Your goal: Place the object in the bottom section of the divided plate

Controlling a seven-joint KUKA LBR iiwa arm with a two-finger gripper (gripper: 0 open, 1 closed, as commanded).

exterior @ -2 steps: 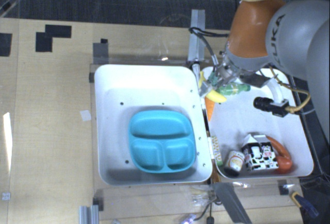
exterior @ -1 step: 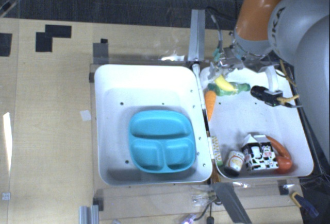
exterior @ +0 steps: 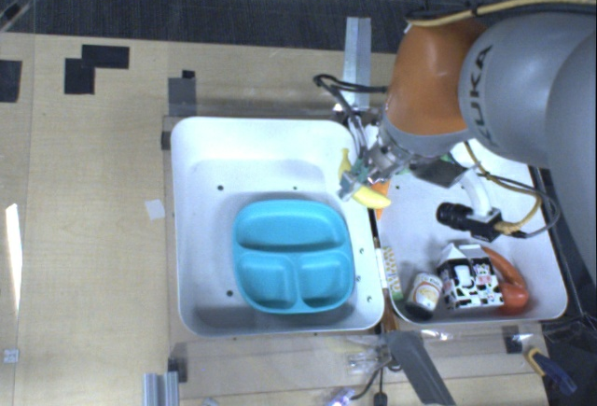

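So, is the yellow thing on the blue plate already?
No, the yellow thing is up beside the gripper over the bins' shared edge, apart from the blue plate.

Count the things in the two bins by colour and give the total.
Blue: 1, the plate
Yellow: 1, the banana
Orange-red: 1, the long piece
Black and white: 1, the box
Pale: 1, the can
Total: 5
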